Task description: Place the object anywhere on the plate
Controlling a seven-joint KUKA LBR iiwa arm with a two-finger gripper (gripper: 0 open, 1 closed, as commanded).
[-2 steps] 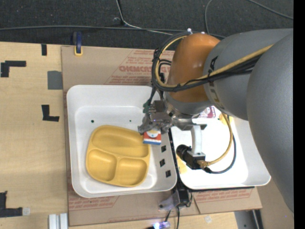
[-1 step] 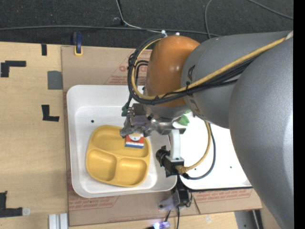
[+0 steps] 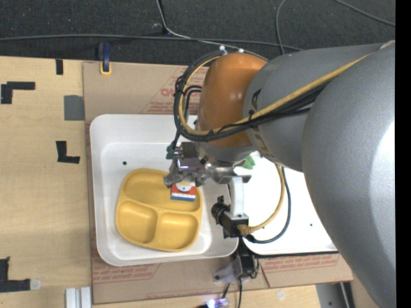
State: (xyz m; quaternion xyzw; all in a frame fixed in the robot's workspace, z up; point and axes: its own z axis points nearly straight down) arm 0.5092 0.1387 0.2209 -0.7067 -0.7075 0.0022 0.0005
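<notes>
The big grey arm (image 3: 334, 146) leans in from the right and takes up most of that side, its orange band (image 3: 228, 95) bulging just above the wrist, with black and yellow cables looped around it. Below the band the tool (image 3: 183, 179) hangs over the left white bin (image 3: 106, 130), at the upper right edge of the yellow plate (image 3: 157, 210) that lies inside that bin. The plate is a divided one, with one long compartment across the top and two smaller ones below, and it sits slightly turned in the bin. Right under the tool there is a small object (image 3: 183, 193), white with a blue and red marking, and it appears pinched between the tool's fingers, so the tool looks clenched on it. The object sits over the plate's upper right rim, at the right end of the long compartment; whether it is touching the plate or hanging just above it I can't make out from this angle. The right white bin (image 3: 302, 230) is mostly hidden beneath the arm, with a bit of something green (image 3: 249, 163) peeking out near the wrist. Both bins rest on a cardboard sheet (image 3: 128, 88) laid over the wooden table (image 3: 38, 191).
</notes>
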